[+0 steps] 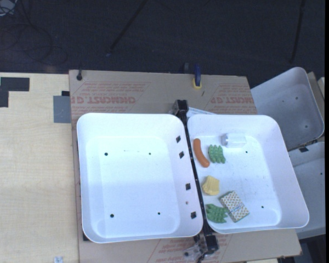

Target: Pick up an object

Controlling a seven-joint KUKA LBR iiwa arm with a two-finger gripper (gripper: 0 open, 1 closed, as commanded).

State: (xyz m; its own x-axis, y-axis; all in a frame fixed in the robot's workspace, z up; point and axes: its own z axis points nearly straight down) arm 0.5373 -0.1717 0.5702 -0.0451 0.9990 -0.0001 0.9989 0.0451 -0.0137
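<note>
Camera view is showing two white bins lying side by side on the counter, and every candidate object is sitting in the right bin (288, 163), gathered near the divider (187, 169) between the bins; an orange sausage-shaped piece (201, 152) is lying just beside the divider, a green knobbly piece (216, 154) is touching or nearly touching its far side, a yellow lump (211, 186) is resting a little below them, and a second green piece (216, 212) is lying against a patterned small box (234, 206) lower still; a pale translucent item (233, 140) is sitting above the green knobbly piece. The left bin (93, 201) is holding nothing to pick. No jaws are appearing here, so I cannot tell whether they are spread or pressed together. The yellow lump is looking like the best target, since it is standing apart from its neighbours; the descent should be aiming at its middle, keeping clear of the divider wall.
</note>
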